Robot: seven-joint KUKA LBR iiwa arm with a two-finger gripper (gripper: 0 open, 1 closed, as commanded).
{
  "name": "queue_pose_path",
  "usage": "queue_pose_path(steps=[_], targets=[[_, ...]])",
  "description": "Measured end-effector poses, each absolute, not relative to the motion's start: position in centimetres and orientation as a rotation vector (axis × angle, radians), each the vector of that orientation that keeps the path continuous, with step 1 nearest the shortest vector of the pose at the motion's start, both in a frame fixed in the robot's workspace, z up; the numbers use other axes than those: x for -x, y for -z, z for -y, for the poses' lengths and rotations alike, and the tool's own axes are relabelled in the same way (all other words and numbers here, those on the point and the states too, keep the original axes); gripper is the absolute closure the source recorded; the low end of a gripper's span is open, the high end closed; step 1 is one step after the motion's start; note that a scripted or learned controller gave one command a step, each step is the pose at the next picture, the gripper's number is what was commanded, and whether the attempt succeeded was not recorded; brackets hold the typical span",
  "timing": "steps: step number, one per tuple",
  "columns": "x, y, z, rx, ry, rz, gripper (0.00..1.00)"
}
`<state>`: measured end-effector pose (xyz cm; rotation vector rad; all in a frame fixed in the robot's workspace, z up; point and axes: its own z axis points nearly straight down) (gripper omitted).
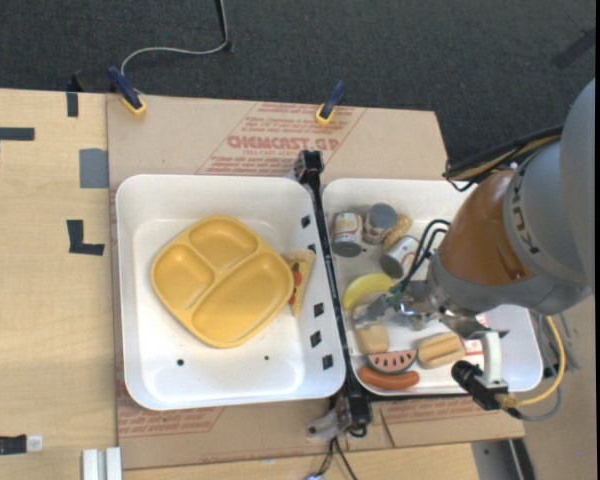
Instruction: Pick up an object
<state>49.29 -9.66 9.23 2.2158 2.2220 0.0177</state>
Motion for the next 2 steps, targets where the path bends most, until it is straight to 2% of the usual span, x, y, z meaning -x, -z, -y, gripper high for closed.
queue_pose_path(steps=[2], targets=[[-49.12,-9.24,9.52,-2.214,-0.02,-2.214,0.0]])
